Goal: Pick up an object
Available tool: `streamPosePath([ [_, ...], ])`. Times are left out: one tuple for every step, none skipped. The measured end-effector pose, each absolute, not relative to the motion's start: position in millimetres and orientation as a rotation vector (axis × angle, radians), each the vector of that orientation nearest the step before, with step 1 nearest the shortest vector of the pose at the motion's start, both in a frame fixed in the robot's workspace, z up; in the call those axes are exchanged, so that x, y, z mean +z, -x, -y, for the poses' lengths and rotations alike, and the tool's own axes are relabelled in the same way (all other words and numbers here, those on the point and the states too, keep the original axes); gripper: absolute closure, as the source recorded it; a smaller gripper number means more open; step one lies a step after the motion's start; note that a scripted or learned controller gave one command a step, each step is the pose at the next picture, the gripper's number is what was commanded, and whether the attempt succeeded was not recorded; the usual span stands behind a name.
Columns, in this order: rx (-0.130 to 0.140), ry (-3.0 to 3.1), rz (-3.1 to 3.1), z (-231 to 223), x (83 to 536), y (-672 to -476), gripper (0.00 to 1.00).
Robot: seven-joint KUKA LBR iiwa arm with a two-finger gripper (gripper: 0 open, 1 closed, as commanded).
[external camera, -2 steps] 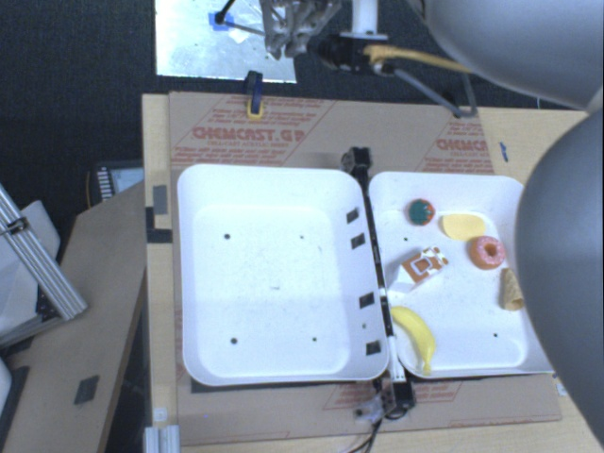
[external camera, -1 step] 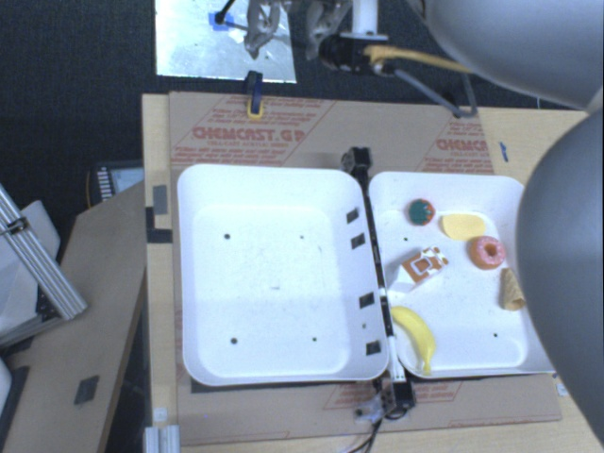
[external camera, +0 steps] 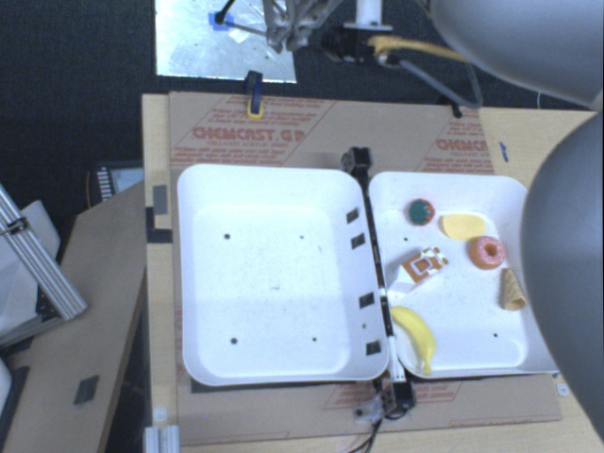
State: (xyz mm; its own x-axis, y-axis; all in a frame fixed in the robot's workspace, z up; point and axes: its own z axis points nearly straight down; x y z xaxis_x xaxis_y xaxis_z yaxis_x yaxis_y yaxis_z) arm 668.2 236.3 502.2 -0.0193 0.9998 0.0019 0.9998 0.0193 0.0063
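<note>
The banana (external camera: 416, 336) lies at the near left corner of the right bin (external camera: 510, 352), its long axis running near to far. The gripper (external camera: 291, 28) hangs well beyond that bin, far and to the left. I cannot tell how its jaws stand.

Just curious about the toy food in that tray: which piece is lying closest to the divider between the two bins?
The banana, at the near-left corner of the right bin, almost against the divider. The donut, cone and others lie farther right.
</note>
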Motion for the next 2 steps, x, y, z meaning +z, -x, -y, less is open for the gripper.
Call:
streamPosePath([
  [0.008,-2.196,-2.243,-236,502,-668.2,0.00],
  [0.011,-2.190,-2.247,-237,513,-668.1,1.00],
])
